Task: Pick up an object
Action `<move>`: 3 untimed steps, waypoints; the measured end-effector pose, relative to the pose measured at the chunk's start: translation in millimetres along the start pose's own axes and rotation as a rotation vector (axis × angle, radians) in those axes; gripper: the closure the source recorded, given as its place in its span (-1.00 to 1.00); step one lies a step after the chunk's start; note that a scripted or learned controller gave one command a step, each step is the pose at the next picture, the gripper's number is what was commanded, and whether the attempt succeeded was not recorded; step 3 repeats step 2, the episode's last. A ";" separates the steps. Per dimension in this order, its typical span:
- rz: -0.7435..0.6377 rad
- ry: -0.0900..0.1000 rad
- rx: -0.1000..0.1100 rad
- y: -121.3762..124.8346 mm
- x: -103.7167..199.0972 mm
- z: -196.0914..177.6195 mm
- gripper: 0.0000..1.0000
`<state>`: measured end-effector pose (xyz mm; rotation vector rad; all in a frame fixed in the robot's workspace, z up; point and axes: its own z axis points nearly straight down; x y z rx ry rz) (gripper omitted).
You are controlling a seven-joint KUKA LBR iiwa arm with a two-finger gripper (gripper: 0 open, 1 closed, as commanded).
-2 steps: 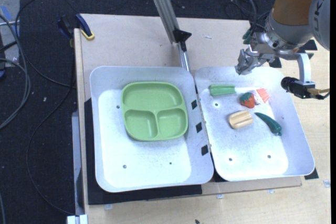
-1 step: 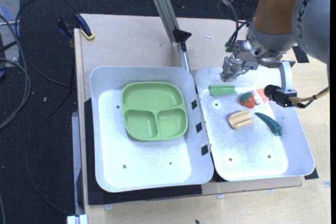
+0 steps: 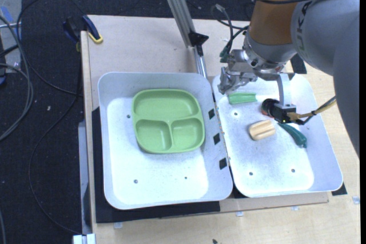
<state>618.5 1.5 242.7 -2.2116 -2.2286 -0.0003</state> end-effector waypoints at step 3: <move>-0.001 0.000 0.000 -23.6 91.0 0.6 1.00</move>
